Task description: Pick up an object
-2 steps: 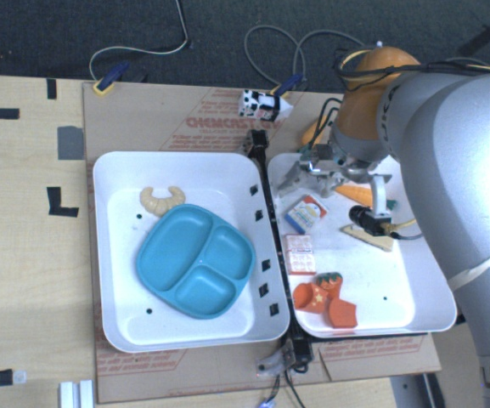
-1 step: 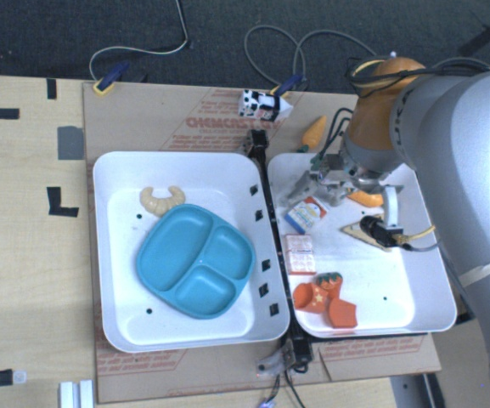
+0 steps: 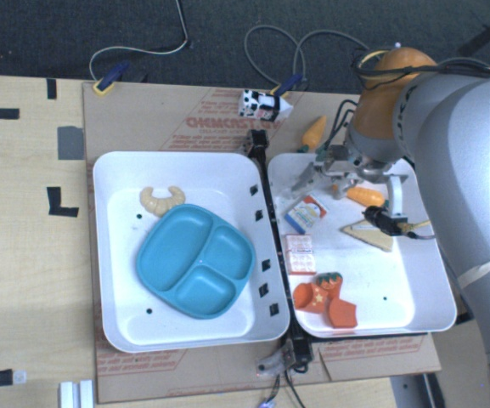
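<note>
A grey robot arm [image 3: 448,143] w/ an orange band reaches in from 3 o'clock over the right bin [image 3: 414,313]. Its gripper [image 3: 346,167] hangs low at the bin's 12 o'clock end; can't tell whether it is open, closed or gripping anything. Just beside it, toward 3 o'clock, lies an orange carrot-like piece [image 3: 365,196]; below that, a pale wedge [image 3: 370,236]. Toward the bin's 9 o'clock side sit a small blue-and-white packet [image 3: 304,213] and a white card [image 3: 300,254]. At 6 o'clock rests an orange-red toy [image 3: 325,298]. In the left bin [image 3: 113,228], a blue divided plate [image 3: 196,260] lies approx. centre, w/ a tan croissant-shaped piece [image 3: 161,199] at the plate's 11 o'clock, touching its rim.
</note>
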Available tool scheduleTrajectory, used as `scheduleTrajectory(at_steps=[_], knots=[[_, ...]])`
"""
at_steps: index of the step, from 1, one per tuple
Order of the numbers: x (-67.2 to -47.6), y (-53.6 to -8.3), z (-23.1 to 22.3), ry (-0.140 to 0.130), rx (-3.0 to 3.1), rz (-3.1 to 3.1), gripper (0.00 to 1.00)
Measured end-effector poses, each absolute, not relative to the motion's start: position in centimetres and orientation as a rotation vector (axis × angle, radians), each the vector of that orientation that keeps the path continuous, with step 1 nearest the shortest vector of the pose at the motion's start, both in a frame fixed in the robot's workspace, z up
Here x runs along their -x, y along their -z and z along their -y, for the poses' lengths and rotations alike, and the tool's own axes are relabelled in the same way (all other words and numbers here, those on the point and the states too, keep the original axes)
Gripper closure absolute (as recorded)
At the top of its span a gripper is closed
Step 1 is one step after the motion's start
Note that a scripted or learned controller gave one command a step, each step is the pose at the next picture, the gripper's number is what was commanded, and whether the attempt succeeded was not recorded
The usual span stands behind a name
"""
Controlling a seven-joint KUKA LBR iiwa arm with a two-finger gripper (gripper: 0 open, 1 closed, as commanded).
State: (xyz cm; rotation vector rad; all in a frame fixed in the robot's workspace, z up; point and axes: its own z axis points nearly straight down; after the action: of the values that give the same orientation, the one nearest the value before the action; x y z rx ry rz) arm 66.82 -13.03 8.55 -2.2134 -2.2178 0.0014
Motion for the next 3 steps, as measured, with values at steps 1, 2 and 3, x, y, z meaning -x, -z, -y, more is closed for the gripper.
scheduleTrajectory(at_steps=[1,2,3], knots=[[-66.9,-8.6,12.0,0.0,2.221,2.225,0.0],[-66.9,-9.6,12.0,0.0,2.22,2.227,1.0],[-66.9,-9.5,12.0,0.0,2.221,2.227,0.0]])
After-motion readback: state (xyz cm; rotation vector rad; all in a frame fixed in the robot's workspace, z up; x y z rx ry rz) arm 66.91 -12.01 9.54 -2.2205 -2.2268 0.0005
